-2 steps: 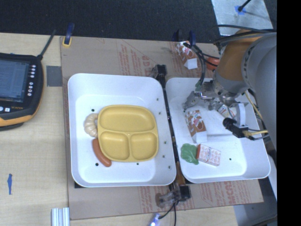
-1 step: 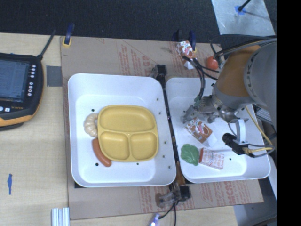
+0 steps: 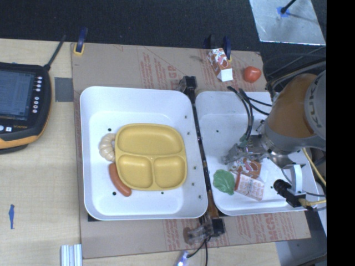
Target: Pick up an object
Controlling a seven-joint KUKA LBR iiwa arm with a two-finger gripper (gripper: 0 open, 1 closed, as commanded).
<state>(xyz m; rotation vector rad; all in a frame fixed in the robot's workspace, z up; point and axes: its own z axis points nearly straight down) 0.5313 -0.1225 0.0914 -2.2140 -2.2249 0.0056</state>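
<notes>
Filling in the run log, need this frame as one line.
arm: over right bin | gripper: low, above carton, beside green item | fingers: unclear | left bin: yellow tray, sausage

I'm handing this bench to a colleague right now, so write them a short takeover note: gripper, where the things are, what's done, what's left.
Gripper: low in the right bin, over the pile of items; whether it is open or shut cannot be judged from above.
Right bin: green toy and a red-and-white packet near the front, beside the gripper.
Left bin: yellow divided plate, with a sausage and a beige item at its left edge.
Outside the bins: a small carton and a red ball on the cardboard.
Done: nothing visibly lifted.
Left: grasp and raise one object.
</notes>
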